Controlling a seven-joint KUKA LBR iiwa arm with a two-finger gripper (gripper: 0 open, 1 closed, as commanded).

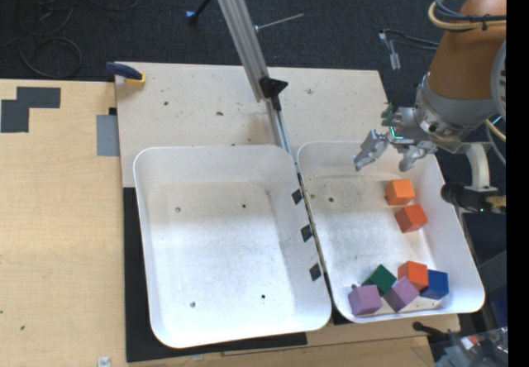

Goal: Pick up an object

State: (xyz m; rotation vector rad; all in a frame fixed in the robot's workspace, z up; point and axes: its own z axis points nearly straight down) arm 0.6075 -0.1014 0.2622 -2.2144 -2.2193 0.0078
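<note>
A: Camera view first: where are the blocks?

B: All in the right bin [463, 241]. Two orange blocks sit in its upper right part, one [400, 190] just above the other [411, 217], close but apart. Five more cluster at the bin's lower edge: a green block [382, 278], a third orange one [413, 274], a blue block [436, 283] and two purple blocks, one [364, 299] left of the other [401, 293]. That cluster is tightly packed, several touching.

A: And the gripper?

B: The gripper [388, 152] hangs over the top edge of the right bin, right of frame centre, up and to the left of the top orange block. Its fingers [369, 150] are spread apart with nothing between them, well clear of every block.

A: What carries it?

B: The arm [463, 59], coming in from the upper right of the frame, with its orange band above the wrist.

A: The rest?

B: The left bin [149, 192] lies beside the right one, their rims meeting along the middle. Both rest on a pale tabletop [190, 109]. A metal rail [244, 35] slants from the top centre of the frame down to the join between the bins. A small blue and yellow clamp [126, 72] sits at the tabletop's upper left corner.
</note>
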